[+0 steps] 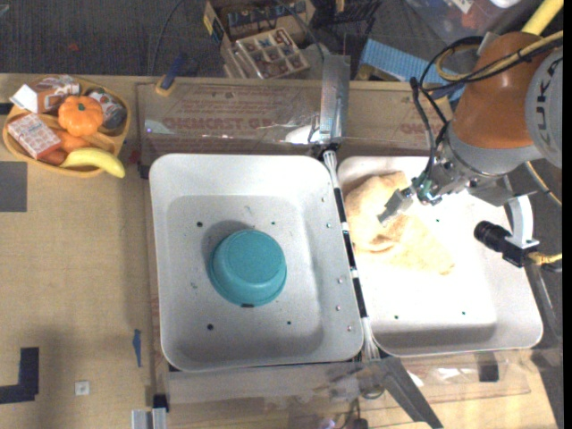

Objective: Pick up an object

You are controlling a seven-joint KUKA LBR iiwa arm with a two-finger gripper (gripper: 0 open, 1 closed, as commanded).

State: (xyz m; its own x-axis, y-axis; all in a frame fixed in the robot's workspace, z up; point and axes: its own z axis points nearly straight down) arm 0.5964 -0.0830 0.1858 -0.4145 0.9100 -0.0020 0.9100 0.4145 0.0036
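Gripper [396, 207] above tan cloth [386, 224], at ten o'clock of right bin [500, 329]; finger state unclear; nothing lifted yet.

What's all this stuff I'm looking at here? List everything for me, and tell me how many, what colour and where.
Bins: two, white, side by side on the bench; left bin, right bin.
Bowl: one, teal, upside down in the middle of the left bin.
Bread-like object: one, pale tan, upper left part of the right bin, beside the gripper.
Basket: one, yellow, on the bench's far left corner, with a small orange pumpkin, a yellow banana and small boxes.
Clutter: boxes and cables behind the bench, too mixed to count.
Robot arm: one, grey with an orange band, reaching in from the right.
Gripper: one, over the right bin at the tan object; grasp unclear.
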